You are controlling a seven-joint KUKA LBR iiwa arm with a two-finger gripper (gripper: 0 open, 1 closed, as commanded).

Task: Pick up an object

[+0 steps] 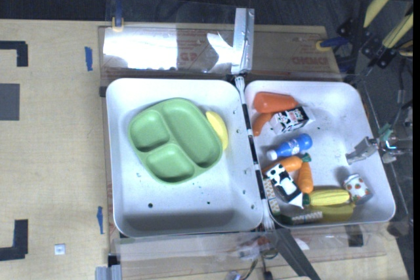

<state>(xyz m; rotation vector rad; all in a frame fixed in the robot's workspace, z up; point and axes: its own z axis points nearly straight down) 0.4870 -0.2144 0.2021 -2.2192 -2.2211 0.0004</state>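
The pickable objects are gathered in the right bin (367, 108): an orange toy pepper (274, 101) at the far left corner, a black-and-white milk carton (291, 119) just beside it, a blue-and-white bottle (291, 146) further near, an orange carrot (305, 175), a cow-patterned carton (283, 183), a yellow corn cob (330, 197) along the near wall and a small spotted white piece (356, 187). A green divided plate (174, 139) is seen in the left bin (131, 206), touched by a yellow piece (218, 128) on its right. Both bins are carried by the counter (46, 141). The state of the jaws cannot be told.
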